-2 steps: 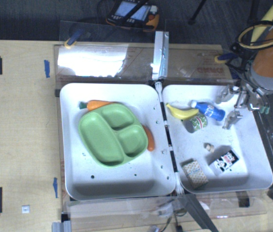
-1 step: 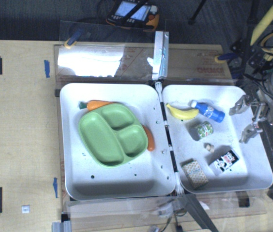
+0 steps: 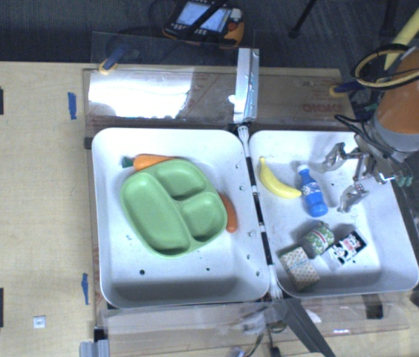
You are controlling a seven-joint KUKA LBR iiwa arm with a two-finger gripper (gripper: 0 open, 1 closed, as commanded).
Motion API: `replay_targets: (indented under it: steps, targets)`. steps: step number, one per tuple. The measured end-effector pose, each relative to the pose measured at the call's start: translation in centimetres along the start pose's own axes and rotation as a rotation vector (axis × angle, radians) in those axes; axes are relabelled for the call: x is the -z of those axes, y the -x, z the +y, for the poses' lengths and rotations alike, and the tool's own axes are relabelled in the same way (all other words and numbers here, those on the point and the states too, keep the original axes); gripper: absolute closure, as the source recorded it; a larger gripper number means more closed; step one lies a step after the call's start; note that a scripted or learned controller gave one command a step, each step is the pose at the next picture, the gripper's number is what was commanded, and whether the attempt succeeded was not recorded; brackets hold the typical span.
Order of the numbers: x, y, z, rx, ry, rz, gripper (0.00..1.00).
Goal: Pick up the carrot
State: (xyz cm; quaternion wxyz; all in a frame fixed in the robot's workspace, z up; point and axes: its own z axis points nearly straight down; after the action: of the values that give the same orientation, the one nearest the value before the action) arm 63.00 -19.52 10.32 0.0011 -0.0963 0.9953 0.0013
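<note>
Gripper [image 3: 348, 175] is hovering at right of frame over the right bin [image 3: 399, 262], fingers apparently apart, gripping nothing. Carrot [image 3: 152, 161] is lying in the left bin [image 3: 113, 162], upper left, partly under the green plate [image 3: 171, 207].

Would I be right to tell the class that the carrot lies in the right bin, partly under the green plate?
Not quite. The camera view shows the carrot in the left bin, not the right bin. The rest stands: it lies partly under the green plate.
</note>
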Motion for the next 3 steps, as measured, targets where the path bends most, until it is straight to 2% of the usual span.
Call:
replay_targets:
  steps: [1,2,3]
  targets:
    - [-1.6,4.4,2.3,0.291,-0.004,-0.007,0.00]
    - [-0.5,4.5,2.3,0.286,-0.003,-0.015,1.00]
    - [4.7,3.9,0.7,-0.024,-0.003,-0.004,1.00]
